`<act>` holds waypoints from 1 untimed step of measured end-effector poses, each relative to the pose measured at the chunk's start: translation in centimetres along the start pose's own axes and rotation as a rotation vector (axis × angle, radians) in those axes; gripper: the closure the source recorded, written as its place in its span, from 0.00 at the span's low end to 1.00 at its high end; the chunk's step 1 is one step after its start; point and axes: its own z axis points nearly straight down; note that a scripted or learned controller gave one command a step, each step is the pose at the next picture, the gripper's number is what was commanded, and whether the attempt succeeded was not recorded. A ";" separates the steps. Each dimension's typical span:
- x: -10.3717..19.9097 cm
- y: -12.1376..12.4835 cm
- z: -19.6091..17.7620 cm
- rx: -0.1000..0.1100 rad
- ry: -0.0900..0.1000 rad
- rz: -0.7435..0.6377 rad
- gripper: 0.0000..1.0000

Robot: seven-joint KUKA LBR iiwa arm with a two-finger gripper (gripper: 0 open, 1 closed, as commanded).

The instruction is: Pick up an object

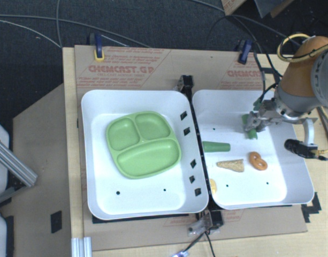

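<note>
The arm enters from the right of the frame, and its gripper [252,126] hangs low in the upper middle of the right bin [292,189]. A small green piece [252,134] shows right at the fingertips; it seems to sit between them, though the view is too coarse to be sure, so whether the gripper is clenched on it or released cannot be told. Below and left of the gripper, a green cylinder [216,147] lies on its side near the bin's left wall. Lower still, a tan wedge [231,165] lies just beside an orange pretzel-shaped piece [257,161]. A small yellow item [212,186] rests against the bin's lower left wall. In the left bin [99,194], a light green divided plate [143,144] lies flat at the centre. Both bins rest on the cardboard-covered tabletop [126,63].
</note>
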 end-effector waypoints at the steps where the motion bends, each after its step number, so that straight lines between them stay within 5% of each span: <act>1: 0.6 -0.5 -5.9 -0.002 -0.001 0.000 1.00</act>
